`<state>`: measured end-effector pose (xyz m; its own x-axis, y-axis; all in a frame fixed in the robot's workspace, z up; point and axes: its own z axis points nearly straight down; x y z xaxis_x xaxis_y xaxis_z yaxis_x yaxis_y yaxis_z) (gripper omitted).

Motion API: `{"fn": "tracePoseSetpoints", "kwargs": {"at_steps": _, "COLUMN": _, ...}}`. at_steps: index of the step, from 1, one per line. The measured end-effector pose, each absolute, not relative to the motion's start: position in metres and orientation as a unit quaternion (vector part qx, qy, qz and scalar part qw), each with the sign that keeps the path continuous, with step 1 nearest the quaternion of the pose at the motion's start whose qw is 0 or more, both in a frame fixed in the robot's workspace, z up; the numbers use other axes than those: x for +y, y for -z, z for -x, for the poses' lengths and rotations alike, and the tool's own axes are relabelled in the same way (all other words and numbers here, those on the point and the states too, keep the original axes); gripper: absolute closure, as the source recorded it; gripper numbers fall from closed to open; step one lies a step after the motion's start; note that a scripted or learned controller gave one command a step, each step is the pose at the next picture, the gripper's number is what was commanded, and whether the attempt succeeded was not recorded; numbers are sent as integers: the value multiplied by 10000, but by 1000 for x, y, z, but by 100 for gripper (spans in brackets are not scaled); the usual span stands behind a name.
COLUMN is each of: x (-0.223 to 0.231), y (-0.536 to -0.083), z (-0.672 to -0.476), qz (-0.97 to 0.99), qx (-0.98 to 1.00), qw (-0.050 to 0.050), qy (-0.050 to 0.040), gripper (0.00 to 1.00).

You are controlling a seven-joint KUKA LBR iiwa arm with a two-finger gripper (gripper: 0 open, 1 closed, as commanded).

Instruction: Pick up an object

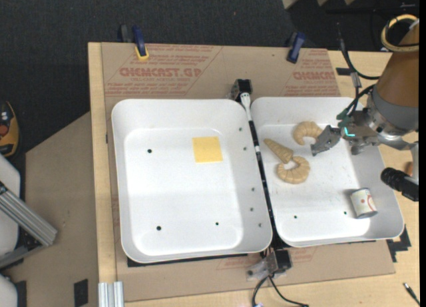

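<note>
The brown board (200, 66) under both bins reads "CHEMCAST GP" in red. In the right bin (319, 226), the gripper (333, 138) hangs beside a croissant (307, 130); a second croissant (293, 170) and a small can (363, 203) lie nearer the front.

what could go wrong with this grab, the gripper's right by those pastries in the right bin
1. The croissant, cone and second croissant lie close together, so the gripper closing near one could nudge the others away.
2. The small can lies on its side and might roll if bumped.
3. The yellow square looks flat, hard to pinch.
</note>
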<state>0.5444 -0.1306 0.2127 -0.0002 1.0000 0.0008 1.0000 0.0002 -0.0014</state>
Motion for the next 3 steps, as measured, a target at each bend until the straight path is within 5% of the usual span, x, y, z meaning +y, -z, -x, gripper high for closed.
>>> {"fn": "tracePoseSetpoints", "kwargs": {"at_steps": 1, "x": -130, "y": -81, "z": -553, "qz": 7071, "qx": -7071, "qw": 41, "qy": -23, "gripper": 0}}
{"fn": "tracePoseSetpoints", "kwargs": {"at_steps": 2, "x": -131, "y": -99, "z": -555, "qz": 7076, "qx": -7066, "qw": -13, "qy": 5, "gripper": 100}}
{"fn": "tracePoseSetpoints", "kwargs": {"at_steps": 3, "x": -131, "y": -98, "z": -555, "qz": 7077, "qx": -7066, "qw": -8, "qy": 3, "gripper": 0}}
